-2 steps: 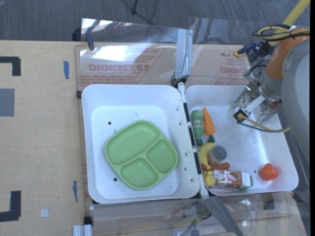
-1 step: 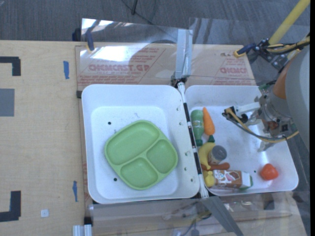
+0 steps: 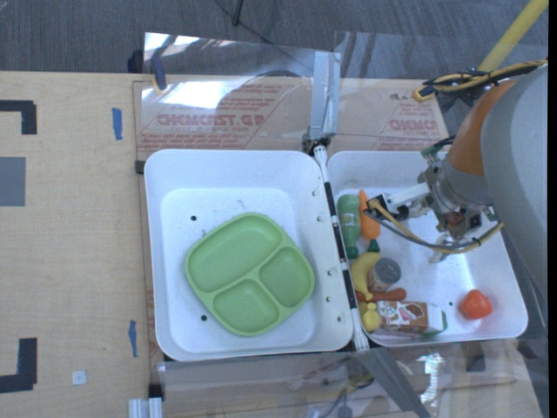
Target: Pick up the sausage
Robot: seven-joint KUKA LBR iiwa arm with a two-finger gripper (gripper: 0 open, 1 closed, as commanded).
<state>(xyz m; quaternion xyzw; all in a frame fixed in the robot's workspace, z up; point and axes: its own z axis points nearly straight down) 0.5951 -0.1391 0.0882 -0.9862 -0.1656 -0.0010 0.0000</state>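
Carton: by the near wall of the right bin, with a tomato to its right.
Sausage: lying flat just behind the carton, beside a can.
Claw: over mid-bin, beyond the sausage and apart from it; open or closed, cannot tell.
Left bin: holds a green plate.

The pincer is too blurred to make out; the arm is cut off at right.
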